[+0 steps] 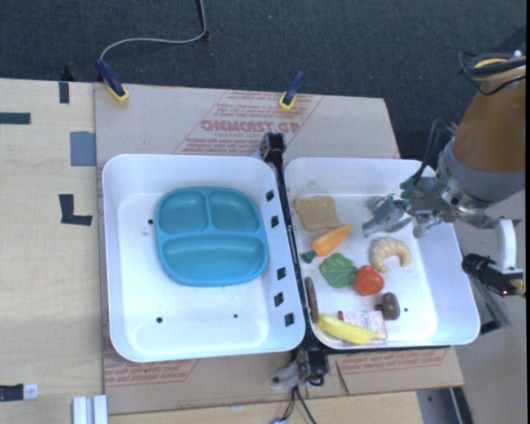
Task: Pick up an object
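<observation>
Bright, even overhead light washes the two white bins (124, 263) nearly to glare, leaving only faint soft shadows along their walls, while the whole picture is slightly soft and the dark floor (336, 25) grainy.

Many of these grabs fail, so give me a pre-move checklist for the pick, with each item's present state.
1. Tool is over the right bin, where the food lies: ok.
2. Something is between its fingers: not ok, nothing shows there.
3. Nearest target: croissant lies just below the tool, apart from it: ok.
4. Room around the croissant: tomato lies close at its lower left: cannot tell if that hampers a grasp.
5. Tool height above the bin floor: cannot tell from this slanted view.
6. Blue tray in the left bin, away from the arm's path: ok.
</observation>
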{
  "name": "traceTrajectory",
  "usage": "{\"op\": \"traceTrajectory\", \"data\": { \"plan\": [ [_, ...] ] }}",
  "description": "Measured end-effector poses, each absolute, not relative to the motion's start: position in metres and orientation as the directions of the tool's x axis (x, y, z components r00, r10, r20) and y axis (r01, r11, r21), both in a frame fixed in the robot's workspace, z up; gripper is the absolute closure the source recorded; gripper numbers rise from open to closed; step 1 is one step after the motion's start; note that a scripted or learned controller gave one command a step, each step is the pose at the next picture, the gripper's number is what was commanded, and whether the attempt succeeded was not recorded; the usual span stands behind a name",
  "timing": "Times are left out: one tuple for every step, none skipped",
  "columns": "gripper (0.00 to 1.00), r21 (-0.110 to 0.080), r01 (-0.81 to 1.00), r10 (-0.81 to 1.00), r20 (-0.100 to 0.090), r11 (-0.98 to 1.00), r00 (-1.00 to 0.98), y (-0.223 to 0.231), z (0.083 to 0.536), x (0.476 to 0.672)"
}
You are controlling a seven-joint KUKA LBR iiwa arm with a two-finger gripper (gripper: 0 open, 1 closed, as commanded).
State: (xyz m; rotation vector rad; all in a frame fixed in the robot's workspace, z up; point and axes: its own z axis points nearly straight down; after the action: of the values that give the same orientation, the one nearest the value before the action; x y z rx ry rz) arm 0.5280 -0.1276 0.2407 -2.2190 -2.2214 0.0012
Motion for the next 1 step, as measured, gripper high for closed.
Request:
{"op": "traceTrajectory", "data": {
  "plan": [
    [0.00,-0.006,1.000,1.000,0.002,0.000,0.000,-0.1171,0.1057,0.5107]
  ]
}}
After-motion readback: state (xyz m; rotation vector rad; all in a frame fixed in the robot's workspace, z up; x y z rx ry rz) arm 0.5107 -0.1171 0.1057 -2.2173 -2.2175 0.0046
